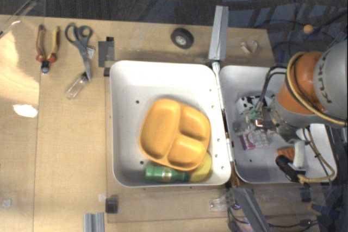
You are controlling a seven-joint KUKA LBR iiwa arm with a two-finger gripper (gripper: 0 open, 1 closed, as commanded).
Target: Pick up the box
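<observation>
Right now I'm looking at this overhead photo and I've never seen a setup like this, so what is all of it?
One camera looks down at a slant on a wooden bench. The grey and orange shape at the right is a robot arm; its claw hangs low over the right white bin, above a small box. Whether it grips anything is unclear. The left white bin holds a yellow divided tray, a green can and a yellow fruit. Scissors, pliers and a tape roll lie on the bench.

Lab workbench: scissors (81, 46), pliers (46, 46), tape roll (182, 37)
</observation>
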